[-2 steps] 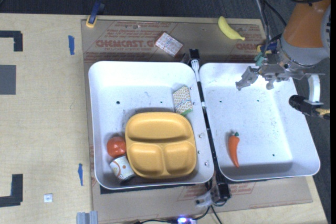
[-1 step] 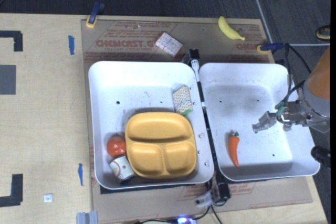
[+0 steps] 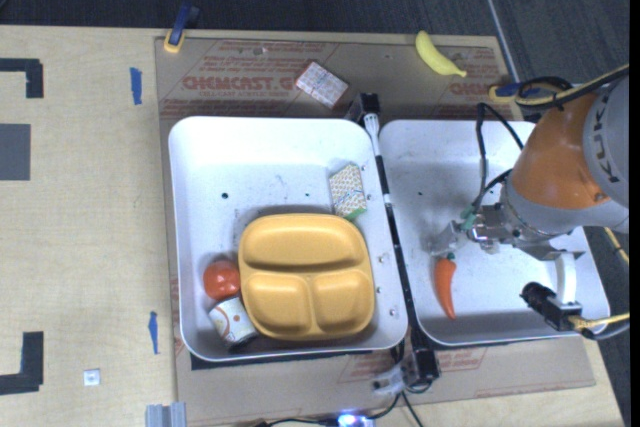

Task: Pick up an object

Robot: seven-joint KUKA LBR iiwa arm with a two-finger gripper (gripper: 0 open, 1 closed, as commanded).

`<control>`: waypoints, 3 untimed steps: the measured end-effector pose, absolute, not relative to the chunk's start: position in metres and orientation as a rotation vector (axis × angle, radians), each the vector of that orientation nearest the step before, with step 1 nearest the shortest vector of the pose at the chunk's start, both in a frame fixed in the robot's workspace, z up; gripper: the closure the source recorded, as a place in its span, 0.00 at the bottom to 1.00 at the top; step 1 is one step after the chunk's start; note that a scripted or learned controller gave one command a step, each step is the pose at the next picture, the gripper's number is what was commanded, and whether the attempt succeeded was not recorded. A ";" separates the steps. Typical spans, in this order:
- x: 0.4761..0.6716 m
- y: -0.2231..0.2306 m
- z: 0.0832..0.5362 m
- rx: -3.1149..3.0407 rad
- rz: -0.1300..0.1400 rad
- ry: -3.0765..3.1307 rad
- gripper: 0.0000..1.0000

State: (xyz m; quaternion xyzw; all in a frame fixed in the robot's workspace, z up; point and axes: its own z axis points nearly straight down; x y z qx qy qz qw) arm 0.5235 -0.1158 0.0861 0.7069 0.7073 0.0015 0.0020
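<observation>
— Nearest us, at the left bin's (image 3: pixel 185 215) front corner, we see a small round toy (image 3: pixel 232 320) wedged against the yellow divided tray (image 3: pixel 303 273), a red ball (image 3: pixel 221 278) just behind it.

— Our target is the carrot (image 3: pixel 444 286), right of that tray in the right bin (image 3: pixel 590 285). Our gripper (image 3: pixel 470 233) hangs just above its green top.

— Can we tell the fingers' spread?

— We cannot; the wrist hides them. We judge they could nudge the tapered carrot sideways, or close on the leafy tip and let it slip.
</observation>
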 end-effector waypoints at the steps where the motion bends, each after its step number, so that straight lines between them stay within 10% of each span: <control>1: 0.480 -0.107 0.086 2.220 0.004 2.220 0.00; 2: 0.481 -0.093 0.086 2.220 0.004 2.219 0.00; 3: 0.482 -0.093 0.096 2.219 0.007 2.216 1.00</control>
